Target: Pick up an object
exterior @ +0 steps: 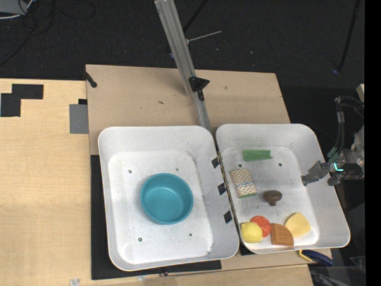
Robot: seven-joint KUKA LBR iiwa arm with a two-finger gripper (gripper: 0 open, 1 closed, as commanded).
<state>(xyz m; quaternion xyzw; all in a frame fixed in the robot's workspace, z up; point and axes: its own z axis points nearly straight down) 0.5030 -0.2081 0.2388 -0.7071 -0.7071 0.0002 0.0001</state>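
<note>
My gripper [314, 174] hangs at the right rim of the right bin [309, 137], a little above it, with the arm mostly beyond the view's right side. Inside that bin lie a green block [256, 155], a small patterned box [243, 182] and a brown knob-shaped piece [272, 197]. Along the bin's front sit a yellow fruit [251, 233], a red one [261, 223], an orange-brown piece [281, 235] and a pale yellow lump [297, 224]. The gripper is to the right of all of these and touches none.
The left bin [119, 148] holds a teal bowl [166, 198]. A slanted metal rail [180, 55] runs from the back down to the gap between the bins. A blue and yellow item [317, 257] lies under the right bin's front corner.
</note>
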